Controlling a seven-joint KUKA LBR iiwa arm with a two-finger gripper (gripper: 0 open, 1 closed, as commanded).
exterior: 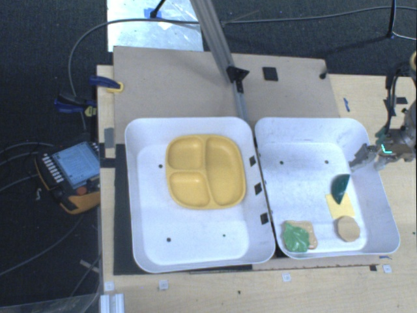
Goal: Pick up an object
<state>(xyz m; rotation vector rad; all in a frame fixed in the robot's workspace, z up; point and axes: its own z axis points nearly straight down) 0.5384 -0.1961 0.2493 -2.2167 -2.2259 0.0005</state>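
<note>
Along the bottom of the view runs the front edge of the tabletop (195,285), a strip of pale wood, and just behind it sit the near rims of the two white bins.

The jaws (366,155) sit at the far right, over the right rim of the right bin (306,175), on the grey wrist reaching in from the right edge. They are small and partly blurred, so I cannot tell whether they are spread or pressed together; nothing is visible between them. A small green light (386,150) glows on the wrist behind them.

Near the jaws, down the right side of the same bin, lies a dark teal wedge (340,188), apart from the jaws. It rests on the upper end of a flat yellow strip (341,207). At the strip's lower end, touching or just beside it, sits a round tan block (348,228). Further left, in the bin's near corner, a green lump (296,238) lies on a tan slab (309,233). All of these objects lie on the bin floor.

The left bin (150,194) touches the right bin along the middle. In its far half sits a yellow plate (206,172) with three compartments.

Behind the bins a sheet of brown cardboard (169,77) covers the tabletop, and a grey pole (215,34) slants across it from the top of the view. Off the left edge of the tabletop, on the dark carpet, lies a handheld controller (70,168) with a blue screen, among grey cables.
</note>
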